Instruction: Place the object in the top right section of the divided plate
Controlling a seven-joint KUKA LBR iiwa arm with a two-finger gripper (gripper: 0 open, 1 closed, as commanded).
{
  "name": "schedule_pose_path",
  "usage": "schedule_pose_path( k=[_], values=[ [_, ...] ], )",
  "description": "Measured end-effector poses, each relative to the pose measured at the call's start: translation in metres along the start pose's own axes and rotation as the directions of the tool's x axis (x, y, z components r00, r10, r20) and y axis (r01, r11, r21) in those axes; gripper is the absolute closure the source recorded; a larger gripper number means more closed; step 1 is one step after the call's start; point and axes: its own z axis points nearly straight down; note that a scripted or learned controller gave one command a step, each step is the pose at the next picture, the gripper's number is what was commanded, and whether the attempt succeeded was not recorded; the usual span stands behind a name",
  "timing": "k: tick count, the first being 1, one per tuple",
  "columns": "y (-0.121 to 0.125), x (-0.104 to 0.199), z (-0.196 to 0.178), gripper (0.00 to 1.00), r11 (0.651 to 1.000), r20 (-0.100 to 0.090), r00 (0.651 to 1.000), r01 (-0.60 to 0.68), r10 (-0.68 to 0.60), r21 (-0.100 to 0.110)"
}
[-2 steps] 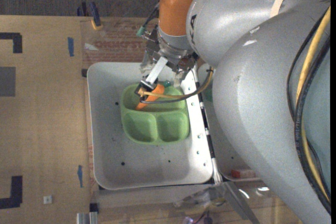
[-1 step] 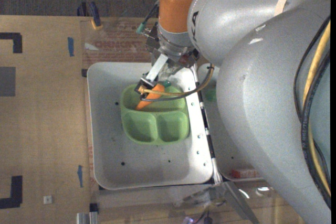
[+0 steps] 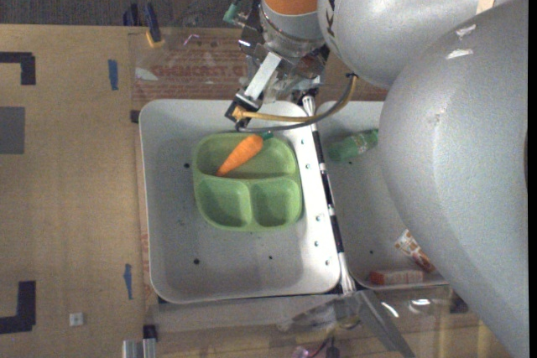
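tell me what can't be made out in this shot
- right bin: camera view, mostly hidden under the arm.
- green thing in that bin: half covered by the arm, can't be identified.
- packets at that bin's lower corner: print too small to read, partly under the arm.
- carrot on the green plate: its upper end lies close under the gripper, so contact can't be judged.

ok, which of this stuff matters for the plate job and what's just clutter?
Job: orange carrot; green divided plate.
Lying about, in the right bin: green item; small wrapper; reddish bar.
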Motion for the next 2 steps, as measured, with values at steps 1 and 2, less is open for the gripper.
schedule_pose_path(
  k=[1, 2],
  values=[
    [-0.101, -0.051, 0.053, 1.00, 0.982, 0.001, 0.982, 0.190, -0.190, 0.004],
    [-0.060, -0.095, 0.052, 1.00, 0.999, 0.000, 0.999, -0.036, 0.036, 0.001]
  ],
)
